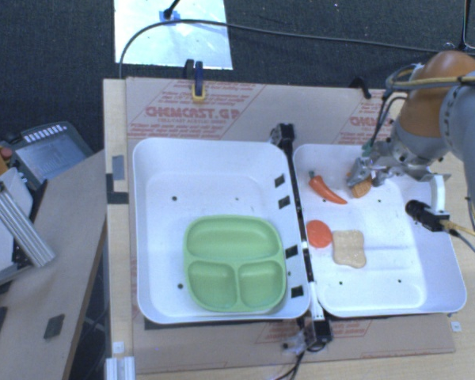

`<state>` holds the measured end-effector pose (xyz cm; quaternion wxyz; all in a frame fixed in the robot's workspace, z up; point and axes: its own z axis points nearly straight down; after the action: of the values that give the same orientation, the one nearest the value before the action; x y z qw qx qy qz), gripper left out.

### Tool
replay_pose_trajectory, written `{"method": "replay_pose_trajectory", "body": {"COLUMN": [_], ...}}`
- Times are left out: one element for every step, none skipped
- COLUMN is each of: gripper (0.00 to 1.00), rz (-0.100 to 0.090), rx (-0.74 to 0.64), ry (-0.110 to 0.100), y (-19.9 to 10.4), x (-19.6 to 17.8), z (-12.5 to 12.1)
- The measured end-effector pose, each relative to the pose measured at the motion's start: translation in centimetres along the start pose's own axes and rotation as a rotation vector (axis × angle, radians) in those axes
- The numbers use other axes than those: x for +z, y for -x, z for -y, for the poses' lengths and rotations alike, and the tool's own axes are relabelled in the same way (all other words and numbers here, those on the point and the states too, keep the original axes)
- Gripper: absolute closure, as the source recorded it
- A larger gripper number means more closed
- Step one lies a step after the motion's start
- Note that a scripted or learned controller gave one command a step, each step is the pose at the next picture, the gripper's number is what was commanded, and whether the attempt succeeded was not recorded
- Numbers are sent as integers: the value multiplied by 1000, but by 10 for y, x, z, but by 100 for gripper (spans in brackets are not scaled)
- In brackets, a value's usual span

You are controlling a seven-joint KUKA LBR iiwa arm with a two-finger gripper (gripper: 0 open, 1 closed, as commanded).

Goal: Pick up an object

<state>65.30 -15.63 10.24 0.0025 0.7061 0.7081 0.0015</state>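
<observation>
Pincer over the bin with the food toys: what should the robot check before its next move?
1. Pincer is inside the bin that holds the food toys: ok.
2. Small tan piece sits right at the pincer's tip: ok.
3. Tan piece is truly gripped: cannot tell.
4. Carrot lies beside the pincer, apart from it: ok.
5. Orange disc and toast lie nearer the camera, away from the pincer: ok.
6. Green plate sits in the other bin, far from the arm: ok.
</observation>
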Motion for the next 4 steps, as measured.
{"method": "replay_pose_trajectory", "body": {"gripper": [100,100,100,100], "rz": [0,1,0,-3], "rx": [-2,-2,-3,-6], "ry": [2,4,0,-5], "y": [-2,4,4,-48], "x": [-62,-127,-151,-154], "z": [-9,-13,-15,17]}}
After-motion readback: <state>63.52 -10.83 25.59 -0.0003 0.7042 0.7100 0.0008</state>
